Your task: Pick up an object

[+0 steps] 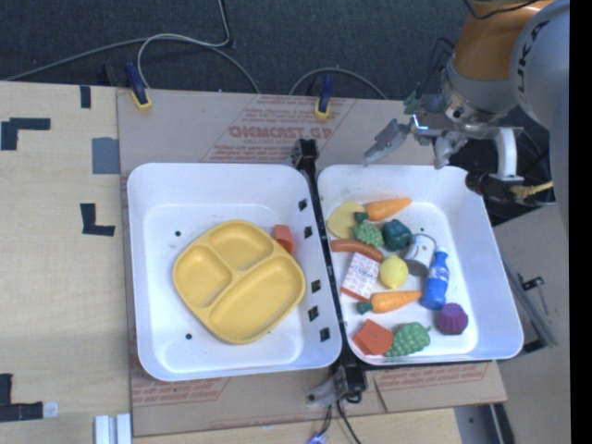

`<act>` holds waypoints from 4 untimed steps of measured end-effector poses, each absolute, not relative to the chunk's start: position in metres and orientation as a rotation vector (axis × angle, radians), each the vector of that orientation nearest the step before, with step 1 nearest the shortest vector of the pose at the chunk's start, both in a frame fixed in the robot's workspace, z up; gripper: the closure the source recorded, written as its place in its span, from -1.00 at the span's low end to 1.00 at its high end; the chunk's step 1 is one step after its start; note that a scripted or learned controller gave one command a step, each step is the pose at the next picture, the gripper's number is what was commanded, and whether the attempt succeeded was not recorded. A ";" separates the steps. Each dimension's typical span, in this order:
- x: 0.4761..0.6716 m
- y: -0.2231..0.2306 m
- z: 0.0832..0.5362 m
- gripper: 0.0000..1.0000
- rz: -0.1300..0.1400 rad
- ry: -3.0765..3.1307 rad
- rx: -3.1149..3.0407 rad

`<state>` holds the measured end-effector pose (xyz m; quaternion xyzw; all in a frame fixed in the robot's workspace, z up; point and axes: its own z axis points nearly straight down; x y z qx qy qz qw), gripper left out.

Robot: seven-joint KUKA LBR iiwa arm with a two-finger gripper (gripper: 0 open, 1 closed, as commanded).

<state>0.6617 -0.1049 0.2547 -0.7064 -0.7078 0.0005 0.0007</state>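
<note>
Two white bins (139, 248) on cardboard.
Gripper (413, 144), fingers spread wide and holding nothing, hovers above the right bin's toy carrot (388, 208).

Single fixed camera, sitting above the bench (55, 248) and looking down at a slant, far enough back to be taking in both bins whole. Left bin (148, 188) and right bin (490, 239) are lying side by side mid-frame; arm (518, 35) is entering from the upper right.
</note>
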 end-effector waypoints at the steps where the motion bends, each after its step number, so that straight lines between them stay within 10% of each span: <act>1: 0.645 -0.113 0.094 -1.00 0.000 -2.223 -2.220; 2: 0.551 -0.141 0.085 -1.00 0.003 -2.220 -2.223; 3: 0.589 -0.097 0.085 -1.00 0.003 -2.223 -2.225; 4: 0.612 -0.070 0.184 -1.00 0.001 -2.224 -2.220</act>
